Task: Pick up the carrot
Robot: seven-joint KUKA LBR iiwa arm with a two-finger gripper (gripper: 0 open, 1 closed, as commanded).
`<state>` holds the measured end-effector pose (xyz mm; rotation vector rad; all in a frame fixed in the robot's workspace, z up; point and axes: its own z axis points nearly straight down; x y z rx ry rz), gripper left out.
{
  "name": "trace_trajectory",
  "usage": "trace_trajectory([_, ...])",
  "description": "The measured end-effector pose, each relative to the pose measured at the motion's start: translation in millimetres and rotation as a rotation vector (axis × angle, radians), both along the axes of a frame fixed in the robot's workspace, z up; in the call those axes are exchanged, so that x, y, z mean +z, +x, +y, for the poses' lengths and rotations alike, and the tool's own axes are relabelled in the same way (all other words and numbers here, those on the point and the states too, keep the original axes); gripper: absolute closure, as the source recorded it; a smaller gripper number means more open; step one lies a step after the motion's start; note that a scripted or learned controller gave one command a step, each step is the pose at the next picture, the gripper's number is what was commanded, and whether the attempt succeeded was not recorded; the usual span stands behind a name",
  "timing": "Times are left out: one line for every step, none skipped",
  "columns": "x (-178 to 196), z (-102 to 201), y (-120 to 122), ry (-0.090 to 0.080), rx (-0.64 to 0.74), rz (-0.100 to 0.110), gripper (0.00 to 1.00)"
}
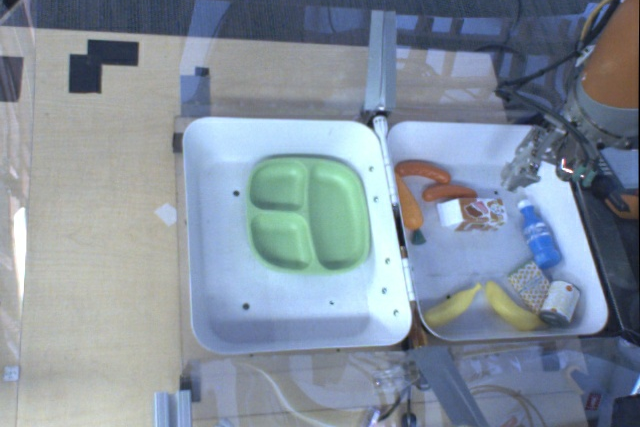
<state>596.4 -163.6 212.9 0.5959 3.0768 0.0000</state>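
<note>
At right bin wall, carrot [409, 206] tip indistinct.

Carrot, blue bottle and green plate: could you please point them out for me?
carrot [408, 206], camera view, mid-body.
blue bottle [539, 240], camera view, its body.
green plate [306, 214], camera view, centre divider.

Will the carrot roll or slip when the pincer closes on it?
Probably stiff: the carrot looks like a smooth toy, so it may slip. It lies against the right bin's left wall, leaving little finger room. Its round, tapered body could roll if nudged.
</note>
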Motion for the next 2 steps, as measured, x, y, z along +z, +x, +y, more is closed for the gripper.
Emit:
trace_trajectory([-124, 70, -68, 0.005, -0.439, -0.005, 1.0])
trace_trajectory([-30, 89, -30, 0.004, -0.533, 0.004, 1.0])
